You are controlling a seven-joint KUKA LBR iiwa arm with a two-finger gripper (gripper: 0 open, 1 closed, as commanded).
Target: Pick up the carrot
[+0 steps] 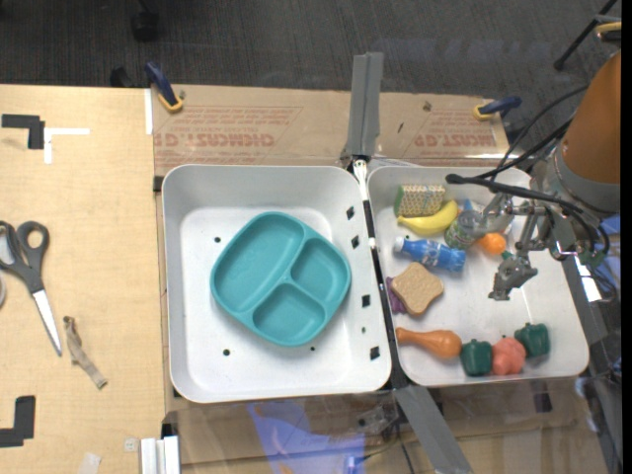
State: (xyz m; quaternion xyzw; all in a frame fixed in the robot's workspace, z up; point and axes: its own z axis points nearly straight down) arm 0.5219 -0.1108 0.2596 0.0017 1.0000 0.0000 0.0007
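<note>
My workspace is evenly and brightly lit from above, so the two white bins (pixel 178 294) read almost washed out, with only soft, short shadows under the teal plate (pixel 281 278) and the toys. My pincer (pixel 510 282) and wrist look slightly blurred. The dark floor at the top is dim, and fine detail is grainy throughout.

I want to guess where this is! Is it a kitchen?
Probably not: it looks like a robot lab. A robot arm reaches over white bins of toy food, like a banana, on a workbench with scissors.
</note>
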